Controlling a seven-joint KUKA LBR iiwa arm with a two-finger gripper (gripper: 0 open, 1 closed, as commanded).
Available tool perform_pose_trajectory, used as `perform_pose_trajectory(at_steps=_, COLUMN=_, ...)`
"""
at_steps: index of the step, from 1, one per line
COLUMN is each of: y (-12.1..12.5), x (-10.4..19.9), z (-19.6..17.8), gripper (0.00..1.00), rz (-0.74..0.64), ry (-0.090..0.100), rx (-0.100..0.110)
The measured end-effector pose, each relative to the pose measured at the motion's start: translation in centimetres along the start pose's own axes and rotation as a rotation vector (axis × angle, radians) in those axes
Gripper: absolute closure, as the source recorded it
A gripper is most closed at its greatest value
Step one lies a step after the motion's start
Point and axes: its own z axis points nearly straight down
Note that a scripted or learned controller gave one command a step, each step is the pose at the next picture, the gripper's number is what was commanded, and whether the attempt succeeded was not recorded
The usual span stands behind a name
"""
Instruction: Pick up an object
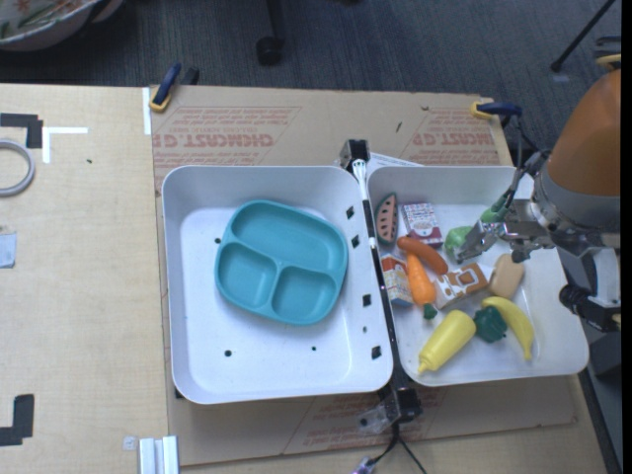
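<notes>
Hovering gripper (491, 235) nears a glossy green toy (460, 238).

Bright, even overhead light; soft shadows, perhaps slight blur.

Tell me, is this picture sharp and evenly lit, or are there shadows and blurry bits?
In the camera view the light is soft and even. The teal tray looks sharp and casts only a faint shadow in the left bin. The orange band on the arm is blurred, and the gripper is slightly soft. The white bins show no harsh glare.
</notes>
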Motion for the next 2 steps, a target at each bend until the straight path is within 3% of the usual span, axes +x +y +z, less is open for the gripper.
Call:
perform_pose_trajectory(at_steps=1, y=1.4, x=3.4, z=7.9, gripper=0.0, rz=0.16, ry=0.0, rx=-0.002)
perform_pose_trajectory(at_steps=2, y=5.1, x=2.2, z=11.0, gripper=0.0, rz=-0.212, ry=-0.001, rx=-0.002)
